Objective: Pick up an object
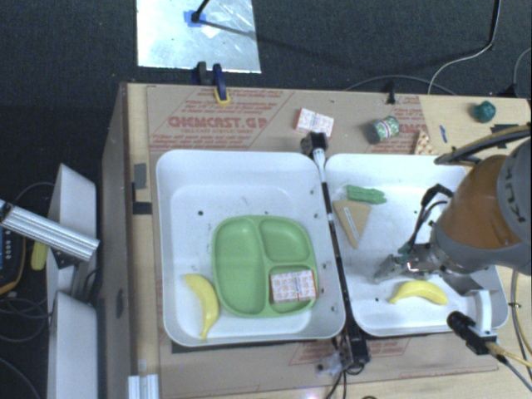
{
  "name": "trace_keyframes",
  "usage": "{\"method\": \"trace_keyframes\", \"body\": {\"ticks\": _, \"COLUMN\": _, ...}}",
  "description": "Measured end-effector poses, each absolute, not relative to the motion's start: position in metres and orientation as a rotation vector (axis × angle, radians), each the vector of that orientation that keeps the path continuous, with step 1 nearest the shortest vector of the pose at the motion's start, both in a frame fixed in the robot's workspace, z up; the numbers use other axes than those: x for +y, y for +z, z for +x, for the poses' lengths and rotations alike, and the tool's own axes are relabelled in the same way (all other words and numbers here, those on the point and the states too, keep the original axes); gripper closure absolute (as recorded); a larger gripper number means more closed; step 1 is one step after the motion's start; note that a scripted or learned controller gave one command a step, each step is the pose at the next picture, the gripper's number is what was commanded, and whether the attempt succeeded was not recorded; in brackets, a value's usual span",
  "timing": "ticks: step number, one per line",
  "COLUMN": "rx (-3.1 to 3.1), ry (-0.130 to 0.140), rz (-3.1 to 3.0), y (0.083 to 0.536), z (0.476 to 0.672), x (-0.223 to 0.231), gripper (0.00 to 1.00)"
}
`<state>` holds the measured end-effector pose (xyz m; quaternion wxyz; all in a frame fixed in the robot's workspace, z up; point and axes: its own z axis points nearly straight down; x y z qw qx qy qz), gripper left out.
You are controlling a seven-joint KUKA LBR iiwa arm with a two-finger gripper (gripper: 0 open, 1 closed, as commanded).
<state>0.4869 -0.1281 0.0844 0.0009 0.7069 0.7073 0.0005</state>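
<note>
- The gripper (pixel 397 266) hangs low over the right bin (pixel 374 318), at the end of the arm (pixel 486 214) that reaches in from the right.
- Its jaws point left and slightly down; they look a little parted, with nothing between them, though the tips are small and hard to read.
- A banana (pixel 420 292) lies on the bin floor just below and right of the jaws, very near but not between them.
- A tan wedge (pixel 353 221) lies up and left of the jaws, near the wall between the bins.
- A green pod (pixel 366 194) lies further up from the jaws, just above the wedge.
- The left bin (pixel 179 181) sits well left of the jaws, touching the right bin along their shared wall.
- In it rests a green plate (pixel 249 264) with three compartments.
- A small red-and-white packet (pixel 293 287) sits in the plate's lower right compartment, the one nearest the jaws.
- A second banana (pixel 204 303) lies beside the plate's lower left edge, far left of the jaws.
- A can (pixel 385 129) lies on the bench beyond the right bin, well above the jaws.
</note>
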Motion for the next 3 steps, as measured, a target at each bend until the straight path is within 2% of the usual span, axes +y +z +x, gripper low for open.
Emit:
{"method": "trace_keyframes", "body": {"ticks": 1, "rx": 2.224, "ry": 0.003, "rz": 2.214, "y": 0.085, "z": 0.619, "x": -0.164, "gripper": 0.0}}
{"method": "trace_keyframes", "body": {"ticks": 2, "rx": 2.227, "ry": 0.003, "rz": 2.215, "y": 0.085, "z": 0.603, "x": -0.091, "gripper": 0.0}}
{"method": "trace_keyframes", "body": {"ticks": 3, "rx": 2.225, "ry": 0.003, "rz": 2.214, "y": 0.085, "z": 0.642, "x": -0.097, "gripper": 0.0}}
